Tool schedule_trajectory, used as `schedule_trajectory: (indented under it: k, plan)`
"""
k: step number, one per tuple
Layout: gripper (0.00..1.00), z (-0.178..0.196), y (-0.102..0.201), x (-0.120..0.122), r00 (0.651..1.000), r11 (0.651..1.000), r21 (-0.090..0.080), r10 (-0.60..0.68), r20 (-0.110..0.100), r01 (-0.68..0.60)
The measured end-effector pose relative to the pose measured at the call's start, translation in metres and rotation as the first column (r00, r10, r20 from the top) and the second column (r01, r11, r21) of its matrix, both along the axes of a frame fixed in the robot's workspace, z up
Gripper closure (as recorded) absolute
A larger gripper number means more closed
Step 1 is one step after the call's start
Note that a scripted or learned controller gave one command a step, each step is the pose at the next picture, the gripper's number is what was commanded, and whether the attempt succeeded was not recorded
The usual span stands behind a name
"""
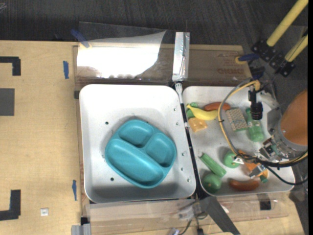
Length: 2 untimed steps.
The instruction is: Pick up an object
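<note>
hanging low over the right bin [208, 141], near its near-right corner, the jaws, open or shut i cannot tell, have a red sausage [243, 183] just nearer, lying left-right.

Rounded orange band [299, 116] at three o'clock; grey ringed wrist [279, 142] below it; thin black cable [282, 164] looping underneath.
</note>
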<state>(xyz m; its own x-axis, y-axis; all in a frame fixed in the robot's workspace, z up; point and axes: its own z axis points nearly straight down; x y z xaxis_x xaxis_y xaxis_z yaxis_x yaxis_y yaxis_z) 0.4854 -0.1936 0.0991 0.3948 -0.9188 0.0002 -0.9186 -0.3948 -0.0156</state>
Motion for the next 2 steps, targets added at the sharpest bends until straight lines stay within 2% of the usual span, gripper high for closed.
schedule_trajectory:
  k: [1,2]
  plan:
    - [1.0,0.038,0.025,0.035,0.973,0.973,-0.002,0.232,-0.01,-0.232]
    - [1.0,0.029,0.0,0.063,0.839,0.839,-0.002,0.544,-0.011,-0.544]
